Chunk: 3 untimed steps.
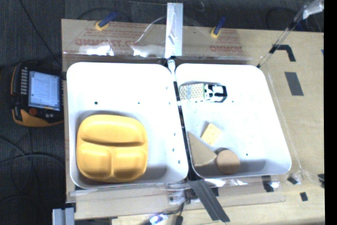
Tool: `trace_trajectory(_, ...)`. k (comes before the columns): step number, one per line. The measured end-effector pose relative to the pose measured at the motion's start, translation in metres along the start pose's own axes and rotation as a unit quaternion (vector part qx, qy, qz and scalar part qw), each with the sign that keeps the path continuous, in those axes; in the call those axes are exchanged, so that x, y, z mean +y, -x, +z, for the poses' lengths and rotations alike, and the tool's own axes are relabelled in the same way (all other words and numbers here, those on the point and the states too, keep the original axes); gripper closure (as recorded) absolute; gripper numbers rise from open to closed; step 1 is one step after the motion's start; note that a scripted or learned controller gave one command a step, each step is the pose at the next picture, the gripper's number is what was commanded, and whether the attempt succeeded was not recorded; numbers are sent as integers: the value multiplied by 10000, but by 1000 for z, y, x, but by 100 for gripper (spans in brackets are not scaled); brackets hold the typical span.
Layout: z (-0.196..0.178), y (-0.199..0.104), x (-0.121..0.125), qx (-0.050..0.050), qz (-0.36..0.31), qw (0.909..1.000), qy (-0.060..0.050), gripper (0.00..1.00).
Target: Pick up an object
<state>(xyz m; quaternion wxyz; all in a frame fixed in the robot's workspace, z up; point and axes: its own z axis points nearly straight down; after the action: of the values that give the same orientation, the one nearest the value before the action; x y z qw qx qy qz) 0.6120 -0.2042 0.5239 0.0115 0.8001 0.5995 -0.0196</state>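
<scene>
You have two white bins side by side on the wooden surface [305, 113], and the candidates for picking lie in them. The left bin [121, 81] holds one big yellow moulded piece [111, 146] toward its near end, lying flat and taking up much of the floor — bulky for a two-finger grasp, I'd judge. The right bin [247, 97] holds the smaller things: a patterned flat packet [202, 92] near the far wall beside the divider, a small yellow block [211, 134] in the middle, and at the near wall a brown wedge [200, 152] just beside a round tan piece [227, 160]. These last two sit low against the sloping wall, likely slid there. As for the gripper, you get no evidence to judge its state from. The handheld control unit [39, 93] rests on the floor left of the surface.
</scene>
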Motion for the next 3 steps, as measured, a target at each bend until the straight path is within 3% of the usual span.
trace_trajectory(1,89,-37,-13,215,164,9996,9,0)
trace_trajectory(2,81,-37,-12,214,155,9997,0,100)
trace_trajectory(3,72,-37,-12,210,150,9997,-10,100)
